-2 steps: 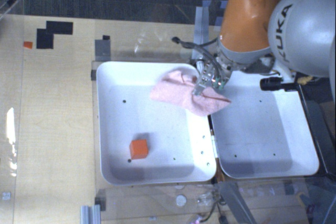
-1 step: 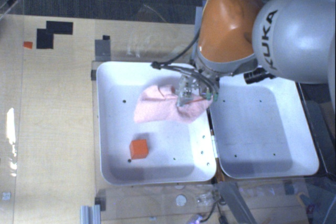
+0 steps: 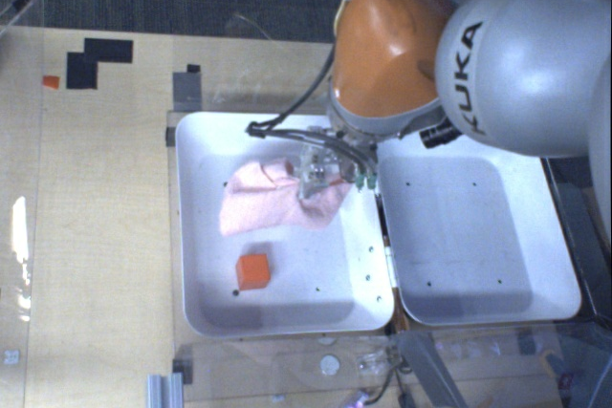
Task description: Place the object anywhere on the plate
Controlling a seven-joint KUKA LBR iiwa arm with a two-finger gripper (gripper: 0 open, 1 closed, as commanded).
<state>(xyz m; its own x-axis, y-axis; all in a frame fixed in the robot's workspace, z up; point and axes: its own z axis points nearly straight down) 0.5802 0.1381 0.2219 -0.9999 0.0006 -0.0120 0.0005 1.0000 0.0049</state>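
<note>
Gripper [image 3: 314, 182] sits low over the pink cloth [image 3: 273, 198] in the left bin [image 3: 191, 234] — cannot tell its state. Orange block [image 3: 253, 271] lies just below the cloth, untouched. No plate is identifiable — placement looks not yet done.

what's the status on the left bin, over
Hand low over the pink cloth in the left bin, grip unclear. Orange block lies loose nearer the front, apart from the cloth. Nothing else in the way.

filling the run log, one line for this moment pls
gripper over pink cloth | orange block loose in left bin | right bin
</note>
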